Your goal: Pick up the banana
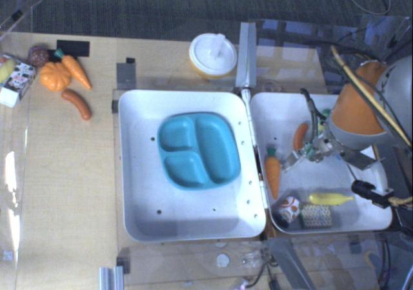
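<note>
Small yellow toy banana point(330, 199) lying flat near the front of the right bin point(377, 221), just beside a speckled block point(316, 216). Probably light, hard and smooth, so best pinched across its thick middle. Gripper point(308, 151) hanging above a carrot point(272, 176), well back from the banana; open or shut, cannot tell.

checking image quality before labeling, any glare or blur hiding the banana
Camera view: the banana is small but clear, lit evenly in the right bin; glare streaks sit on the bench's left edge; the pincer looks slightly soft.
</note>
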